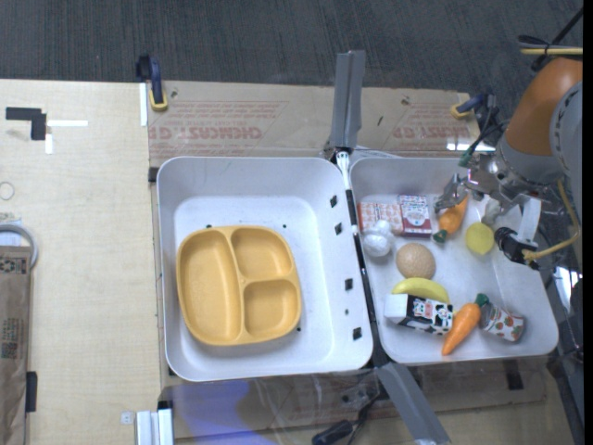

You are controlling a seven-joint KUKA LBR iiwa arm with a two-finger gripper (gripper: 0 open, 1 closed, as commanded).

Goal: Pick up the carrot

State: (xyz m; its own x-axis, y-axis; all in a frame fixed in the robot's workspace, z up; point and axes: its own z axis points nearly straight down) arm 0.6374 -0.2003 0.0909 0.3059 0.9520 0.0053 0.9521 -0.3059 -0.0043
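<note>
Two carrots lie in the right bin (547, 327). One carrot (461, 327) is orange with a green top and rests near the front edge, between a black-and-white carton (419, 313) and a small patterned packet (503, 324). The other carrot (451, 218) sits at the back of the bin, its green end pointing down-left, right beneath my gripper (470, 200). The gripper hangs over the bin's back right part, and the orange-banded wrist (547, 109) comes in from the right. From this angle I cannot make out whether the carrot is between the gripper's tips or just under them.
The right bin also holds a red-and-white box (414, 213), a pink box (374, 216), a white lump (377, 243), a tan egg-shaped thing (416, 260), a yellow lemon (479, 238) and a banana (422, 289). A yellow divided plate (239, 284) lies in the left bin (176, 202).
</note>
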